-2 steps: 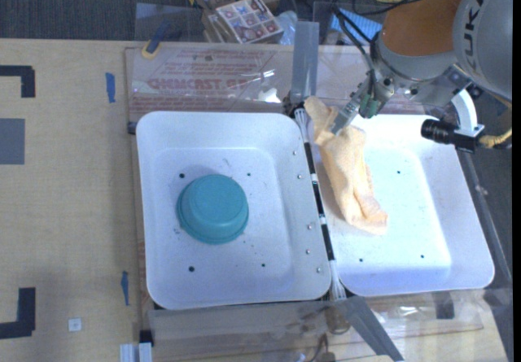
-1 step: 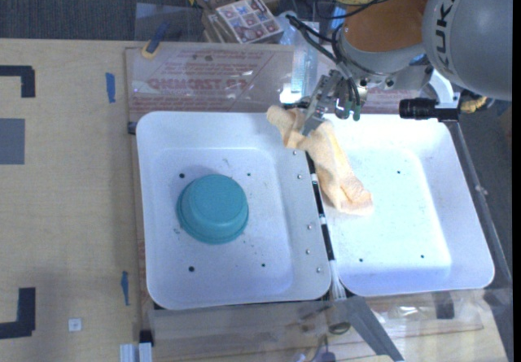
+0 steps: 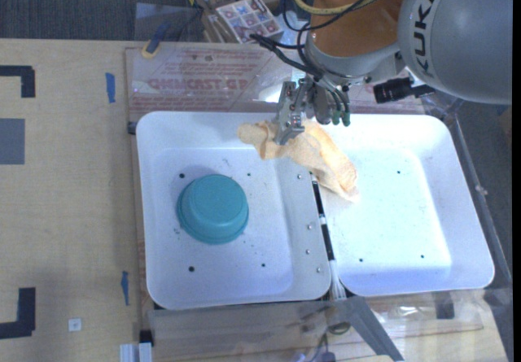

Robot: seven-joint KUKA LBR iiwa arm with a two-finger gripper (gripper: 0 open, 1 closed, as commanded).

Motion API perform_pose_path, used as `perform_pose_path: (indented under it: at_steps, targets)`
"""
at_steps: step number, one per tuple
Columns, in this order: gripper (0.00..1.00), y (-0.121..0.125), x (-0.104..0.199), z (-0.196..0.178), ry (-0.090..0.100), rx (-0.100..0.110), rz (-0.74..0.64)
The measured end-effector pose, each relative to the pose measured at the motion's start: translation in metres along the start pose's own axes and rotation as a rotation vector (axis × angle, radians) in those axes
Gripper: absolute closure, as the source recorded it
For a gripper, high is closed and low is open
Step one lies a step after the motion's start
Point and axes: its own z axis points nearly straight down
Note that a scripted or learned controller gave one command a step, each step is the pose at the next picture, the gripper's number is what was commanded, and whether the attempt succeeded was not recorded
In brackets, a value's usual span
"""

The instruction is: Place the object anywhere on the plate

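**A:** What worries you here?

**B:** The cloth (image 3: 313,155). It is limp and draped across the ridge where the left bin (image 3: 163,271) and the right bin (image 3: 407,271) meet, so part lies in each. If the gripper (image 3: 291,126) has only a corner, the rest will trail during a lift and could snag on that ridge or slip free.

**A:** Does it have a corner?

**B:** The fingers sit right at the cloth's upper left end, touching or nearly touching the fabric. From this angle I cannot tell whether they are clamped on it, spread apart, or merely pressing down. I would not call it held.

**A:** And the target?

**B:** The only dish-like thing is the teal plate (image 3: 212,207), which looks more like an upturned bowl, in the left bin, well apart from the cloth, down and to the left of the gripper. A domed top is a second risk: a loose cloth dropped off-centre may slide off.

**A:** So where is the cloth relative to the gripper?

**B:** Directly under it and stretching away to the lower right, towards the right bin, away from the plate.
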Motion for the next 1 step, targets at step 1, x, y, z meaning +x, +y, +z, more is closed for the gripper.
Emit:
perform_pose_path:
  at_steps: [1]
  targets:
    - [1.0,0.0535,-0.0061,0.0139,-0.002,-0.001,-0.002]
